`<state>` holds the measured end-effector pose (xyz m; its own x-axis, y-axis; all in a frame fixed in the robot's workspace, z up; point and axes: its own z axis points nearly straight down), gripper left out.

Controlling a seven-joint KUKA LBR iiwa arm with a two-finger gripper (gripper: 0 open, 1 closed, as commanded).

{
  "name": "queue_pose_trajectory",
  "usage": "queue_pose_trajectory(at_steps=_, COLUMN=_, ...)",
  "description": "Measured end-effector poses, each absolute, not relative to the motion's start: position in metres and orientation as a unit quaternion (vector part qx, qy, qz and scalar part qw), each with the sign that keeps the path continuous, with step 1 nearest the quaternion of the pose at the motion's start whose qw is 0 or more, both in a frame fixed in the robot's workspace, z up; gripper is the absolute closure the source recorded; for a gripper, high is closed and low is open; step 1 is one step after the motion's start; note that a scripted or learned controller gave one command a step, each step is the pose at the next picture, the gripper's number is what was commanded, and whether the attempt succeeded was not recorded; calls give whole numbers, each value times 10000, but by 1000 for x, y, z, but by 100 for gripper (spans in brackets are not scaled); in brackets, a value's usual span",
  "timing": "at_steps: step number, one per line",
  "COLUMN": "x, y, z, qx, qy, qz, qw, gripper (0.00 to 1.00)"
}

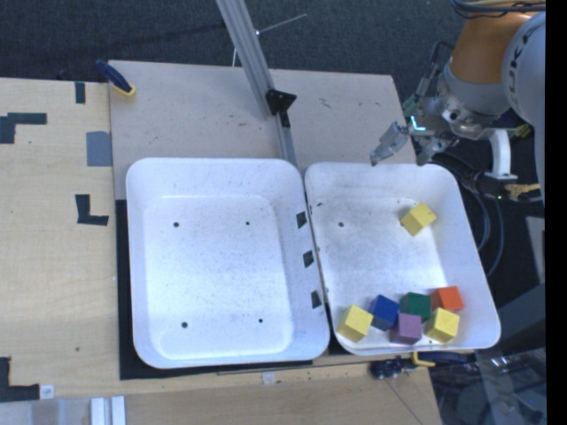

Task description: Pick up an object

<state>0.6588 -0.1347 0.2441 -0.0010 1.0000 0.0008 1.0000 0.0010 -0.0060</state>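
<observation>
**Hovering gripper over back rim of right bin, blocks untouched**

Looking down from the fixed camera view: grey KUKA arm with an orange band comes in from the upper right, cut off by the frame edge. Dark letters on the arm's grey casing at the far right are partly cropped, not readable for sure. Its two-finger metal gripper sits just above the back rim of the right shallow white plastic bin. Fingers look spread apart with nothing between them; the far finger is partly lost against the wrist clutter, so exact opening is hard to judge.

Small yellow cube lies alone in the right bin's upper part, tilted, near the gripper but apart from it. Clustered at the front edge of the same bin: yellow block, blue block, green block, purple block, orange-red block, another yellow block at front right. Several touch; green is partly hidden by its neighbours.

Left shallow white plastic bin sits just beside the right one. Slanted grey metal post crosses behind both bins.
</observation>
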Motion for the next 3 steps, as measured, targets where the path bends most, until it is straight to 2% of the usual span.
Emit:
queue_pose_trajectory(at_steps=1, x=660, y=-135, z=247, qx=-7064, qy=-7079, qz=8, qw=0, gripper=0)
queue_pose_trajectory(at_steps=3, x=668, y=-143, z=140, qx=-7064, qy=-7078, qz=25, qw=20, gripper=0)
